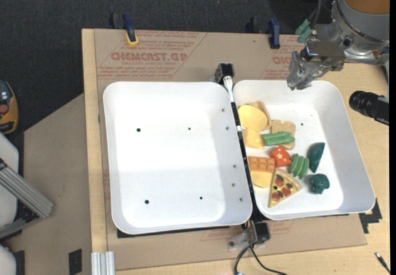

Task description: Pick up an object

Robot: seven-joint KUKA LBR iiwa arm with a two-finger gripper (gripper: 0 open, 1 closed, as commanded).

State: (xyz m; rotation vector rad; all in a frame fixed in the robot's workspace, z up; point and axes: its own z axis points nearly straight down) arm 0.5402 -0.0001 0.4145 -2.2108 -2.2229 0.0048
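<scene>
My gripper hangs over the far edge of the right bin, above and apart from the toy food. The pile lies in the bin's left half: a yellow round piece, a green bean pod, a red tomato, an orange waffle, a pizza slice, a green striped piece, a dark green pepper and a broccoli floret. Nothing shows between the fingers.
The left bin lies beside the right one, on a cardboard sheet held by blue clamps. A black clip sits where the bins meet at the back.
</scene>
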